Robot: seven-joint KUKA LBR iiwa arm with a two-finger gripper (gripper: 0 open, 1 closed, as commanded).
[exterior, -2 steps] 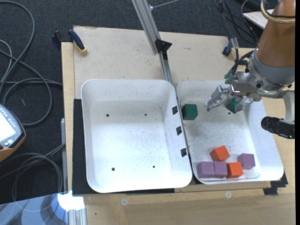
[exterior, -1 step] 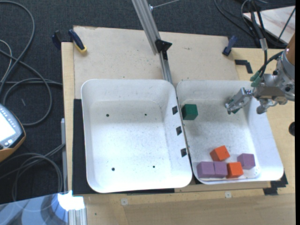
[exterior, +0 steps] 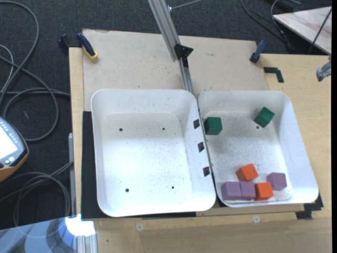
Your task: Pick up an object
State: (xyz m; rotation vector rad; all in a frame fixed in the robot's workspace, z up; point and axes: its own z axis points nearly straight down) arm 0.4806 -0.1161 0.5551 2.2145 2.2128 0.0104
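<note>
The right bin (exterior: 298, 136) holds several foam blocks. One green block (exterior: 212, 125) rests against its left wall near the back. Another green block (exterior: 264, 117) lies tilted toward the back right. Near the front sit an orange block (exterior: 246, 172), a second orange block (exterior: 264, 191), a long purple block (exterior: 238, 190) and a small purple block (exterior: 277, 181), all close together.
The left bin (exterior: 105, 141) stands beside the right one, their walls touching. A slanted metal rail (exterior: 167, 25) runs from the back down to the bins' shared edge. Blue clamps (exterior: 87, 45) (exterior: 257, 51) grip the board's back corners. A small grey piece (exterior: 323, 70) pokes in at the right edge.
</note>
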